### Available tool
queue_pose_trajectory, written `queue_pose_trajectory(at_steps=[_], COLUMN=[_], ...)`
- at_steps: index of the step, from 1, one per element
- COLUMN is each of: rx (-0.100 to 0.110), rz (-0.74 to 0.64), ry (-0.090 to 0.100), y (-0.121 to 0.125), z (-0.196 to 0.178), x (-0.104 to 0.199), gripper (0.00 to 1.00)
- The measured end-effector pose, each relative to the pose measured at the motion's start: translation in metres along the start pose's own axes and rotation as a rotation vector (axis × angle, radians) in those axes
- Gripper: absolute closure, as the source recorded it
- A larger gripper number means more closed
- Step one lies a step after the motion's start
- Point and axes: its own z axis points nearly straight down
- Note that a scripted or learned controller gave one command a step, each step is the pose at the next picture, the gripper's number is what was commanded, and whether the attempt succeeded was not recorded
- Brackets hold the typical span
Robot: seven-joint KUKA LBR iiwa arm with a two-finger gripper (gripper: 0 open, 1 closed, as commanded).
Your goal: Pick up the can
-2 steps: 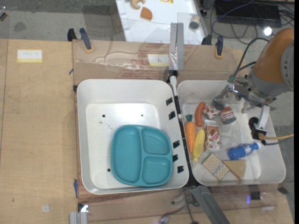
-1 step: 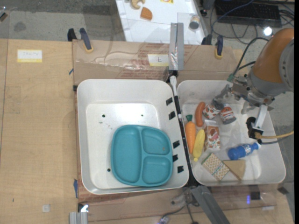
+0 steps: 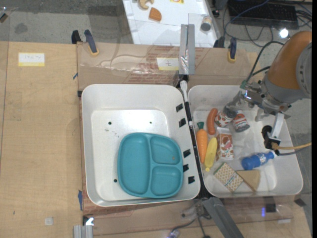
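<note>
The can [image 3: 241, 122] is small, with a grey top and a red and white label. It stands in the right bin [image 3: 295, 182], near the bin's middle, beside a red and white packet [image 3: 224, 119]. My gripper [image 3: 238, 103] hangs just above and behind the can, reaching in from the right under the orange-banded wrist [image 3: 292, 58]. Nothing shows the can lifted; it rests on the bin floor.
Around the can lie a sausage [image 3: 212, 120], a carrot [image 3: 202, 144], a yellow banana [image 3: 211, 152], a red and white carton [image 3: 225, 146], a blue bottle [image 3: 257, 160], a cracker [image 3: 228, 176] and a cheese wedge [image 3: 251, 178]. The left bin [image 3: 94, 133] holds a teal divided plate [image 3: 150, 165].
</note>
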Motion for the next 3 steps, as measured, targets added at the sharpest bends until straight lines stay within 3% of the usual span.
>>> queue_pose_trajectory(at_steps=[1,2,3], rx=[0.003,0.035,0.059], rz=[0.062,0.129,0.131], ry=[-0.003,-0.012,-0.019], y=[0.006,-0.008,-0.016], z=[0.001,0.016,0.017], x=[0.001,-0.01,-0.013], gripper=[0.0,0.0,1.0])
